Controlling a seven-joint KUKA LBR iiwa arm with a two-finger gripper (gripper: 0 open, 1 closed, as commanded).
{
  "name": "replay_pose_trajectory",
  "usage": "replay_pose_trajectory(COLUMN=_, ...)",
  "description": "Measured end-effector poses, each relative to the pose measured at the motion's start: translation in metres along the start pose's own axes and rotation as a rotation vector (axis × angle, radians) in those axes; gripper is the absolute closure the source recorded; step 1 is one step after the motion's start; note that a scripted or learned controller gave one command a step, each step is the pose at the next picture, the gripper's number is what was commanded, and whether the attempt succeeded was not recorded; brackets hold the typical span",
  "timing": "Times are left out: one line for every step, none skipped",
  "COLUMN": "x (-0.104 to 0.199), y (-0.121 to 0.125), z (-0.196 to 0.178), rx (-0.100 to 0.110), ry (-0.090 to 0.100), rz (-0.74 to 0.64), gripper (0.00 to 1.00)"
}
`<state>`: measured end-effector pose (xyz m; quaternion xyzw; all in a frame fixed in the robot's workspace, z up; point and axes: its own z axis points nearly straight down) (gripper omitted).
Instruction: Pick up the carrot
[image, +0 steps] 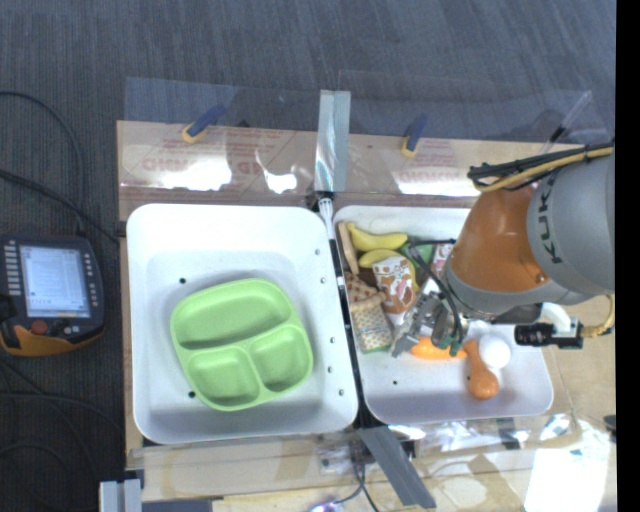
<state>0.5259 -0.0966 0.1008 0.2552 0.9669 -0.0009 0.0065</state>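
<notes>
The carrot (433, 351), a short orange piece with a bit of green at its right end, lies in the middle of the right bin (520, 405). My gripper (424, 330) hangs over the carrot's upper left side, and its grey metal parts cover the carrot's top edge. The arm's orange band (495, 250) sits above and to the right of it. Whether the gripper touches the carrot is unclear.
Right of the carrot lie a white egg (494, 352) and an orange-brown oblong item (483, 381). Yellow bananas (376, 240) and snack packets (385, 290) crowd the bin's left side. The left bin (150, 250) holds a green divided plate (242, 342).
</notes>
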Motion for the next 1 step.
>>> replay_pose_trajectory(x=0.0176, y=0.0211, z=-0.0866, rx=-0.001, ry=0.005, rz=0.103, gripper=1.00)
